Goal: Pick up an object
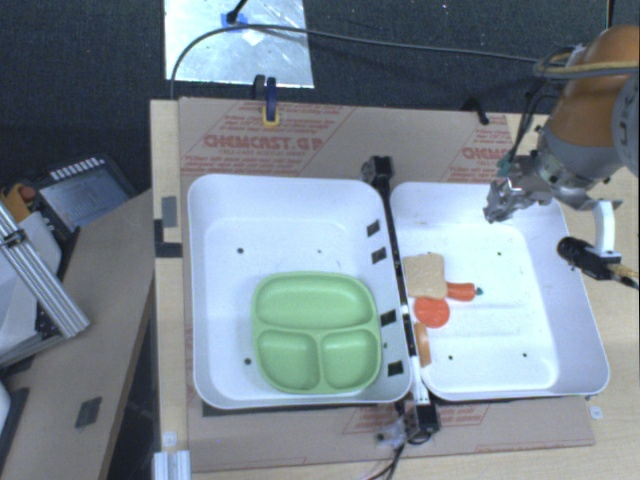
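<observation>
**Robot arm poised over the right bin, food items clustered at its left wall**

Two shallow white plastic bins sit side by side on a table covered with printed brown cardboard. The left bin [215, 218] holds a smooth, pale green divided plate [317, 331] with three rounded compartments, set toward the near edge; the far half of that bin is bare white floor.

In the right bin [560, 358], small items huddle against the left wall: a tan, squarish slice like bread [424, 273], a flat orange-red disc [432, 312] just in front of it, and a small orange carrot-like piece [461, 291] beside them. The middle and right side of this bin lie open.

The end effector [499, 206] hangs over the far part of the right bin, well apart from the items. Nothing is visibly held; how far it is open cannot be told.
</observation>
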`<state>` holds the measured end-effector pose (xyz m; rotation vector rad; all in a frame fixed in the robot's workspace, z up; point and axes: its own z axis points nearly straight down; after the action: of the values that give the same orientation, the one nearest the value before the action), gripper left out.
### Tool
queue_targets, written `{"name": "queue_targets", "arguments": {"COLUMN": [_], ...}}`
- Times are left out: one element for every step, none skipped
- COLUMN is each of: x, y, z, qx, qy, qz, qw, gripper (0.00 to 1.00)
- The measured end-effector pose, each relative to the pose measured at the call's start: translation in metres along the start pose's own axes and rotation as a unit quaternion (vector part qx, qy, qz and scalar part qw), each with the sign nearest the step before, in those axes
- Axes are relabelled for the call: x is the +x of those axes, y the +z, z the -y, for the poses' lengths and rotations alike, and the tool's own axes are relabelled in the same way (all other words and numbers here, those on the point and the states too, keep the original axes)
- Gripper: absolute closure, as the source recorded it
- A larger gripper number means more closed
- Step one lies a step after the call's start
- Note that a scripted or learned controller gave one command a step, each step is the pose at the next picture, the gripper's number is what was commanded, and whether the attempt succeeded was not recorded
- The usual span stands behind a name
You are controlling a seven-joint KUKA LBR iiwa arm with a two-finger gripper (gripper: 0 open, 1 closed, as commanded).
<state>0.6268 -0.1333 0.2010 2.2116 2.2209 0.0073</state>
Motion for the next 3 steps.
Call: {"name": "queue_targets", "arguments": {"x": [0.0, 0.06, 0.105], "y": [-0.036, -0.043, -0.036], "z": [-0.002, -0.007, -0.004], "qx": [0.001, 0.002, 0.003], "qy": [0.0, -0.003, -0.002], "qz": [0.0, -0.002, -0.002], "qw": [1.0, 1.0, 1.0], "gripper": [1.0, 1.0, 1.0]}}
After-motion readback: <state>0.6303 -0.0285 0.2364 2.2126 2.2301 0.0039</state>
